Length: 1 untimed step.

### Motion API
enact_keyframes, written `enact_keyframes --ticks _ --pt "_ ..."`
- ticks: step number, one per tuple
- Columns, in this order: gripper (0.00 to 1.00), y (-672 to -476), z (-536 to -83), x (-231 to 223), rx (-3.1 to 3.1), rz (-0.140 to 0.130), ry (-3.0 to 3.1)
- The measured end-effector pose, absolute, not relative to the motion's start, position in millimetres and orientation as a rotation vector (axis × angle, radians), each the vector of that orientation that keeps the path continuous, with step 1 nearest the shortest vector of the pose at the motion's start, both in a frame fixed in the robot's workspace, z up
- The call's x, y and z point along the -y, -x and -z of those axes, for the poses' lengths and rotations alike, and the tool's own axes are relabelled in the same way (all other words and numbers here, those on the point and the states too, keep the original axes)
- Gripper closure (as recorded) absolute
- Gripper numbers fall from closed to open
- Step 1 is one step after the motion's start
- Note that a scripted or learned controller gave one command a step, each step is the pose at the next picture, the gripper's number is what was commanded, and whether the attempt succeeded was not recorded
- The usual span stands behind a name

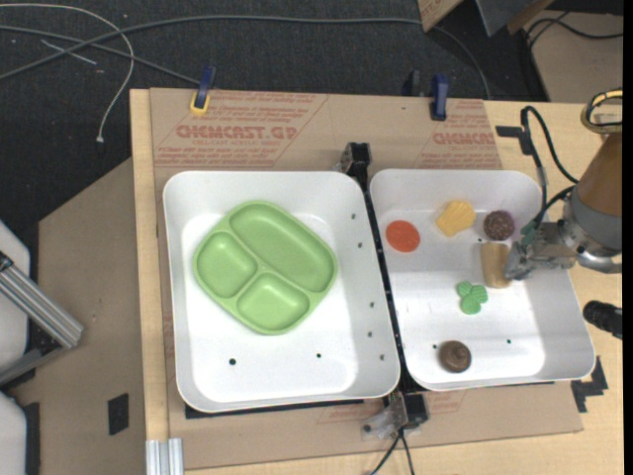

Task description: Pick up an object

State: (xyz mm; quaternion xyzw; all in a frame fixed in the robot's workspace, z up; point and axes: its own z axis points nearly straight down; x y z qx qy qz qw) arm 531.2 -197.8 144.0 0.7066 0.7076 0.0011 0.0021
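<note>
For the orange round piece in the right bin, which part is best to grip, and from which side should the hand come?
The orange round piece looks flat and low, lying alone on the floor of the right bin. Probably best: come straight down from above and pinch across its width at opposite edges. Bare floor on every side leaves finger room, so any angle should work.
</note>
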Motion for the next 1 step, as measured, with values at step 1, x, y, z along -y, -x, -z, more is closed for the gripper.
enact_keyframes --ticks 1 --pt "1.0 -526.4 -189.4 197.1 -2.22 -0.004 -2.217"
